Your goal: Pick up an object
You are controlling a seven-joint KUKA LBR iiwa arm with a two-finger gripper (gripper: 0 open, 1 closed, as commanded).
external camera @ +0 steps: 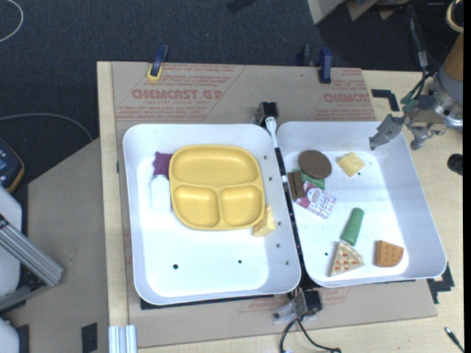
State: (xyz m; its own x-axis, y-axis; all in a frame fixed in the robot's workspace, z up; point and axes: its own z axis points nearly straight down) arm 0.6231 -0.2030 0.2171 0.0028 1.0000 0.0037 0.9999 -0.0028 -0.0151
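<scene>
The gripper (401,132) is hanging over the right bin's (423,204) far corner, its jaws spread and grasping nothing; nearest to it, a yellow cheese block (351,163) is lying just beside a brown patty (315,163); it is probably light, stiff toy plastic, best pinched across its short sides. This bin is also holding one green pickle (354,226), one pizza slice (344,259), one waffle (388,254) and one wrapper (318,199); the left bin (206,271) is carrying one yellow divided tray (217,186).
</scene>
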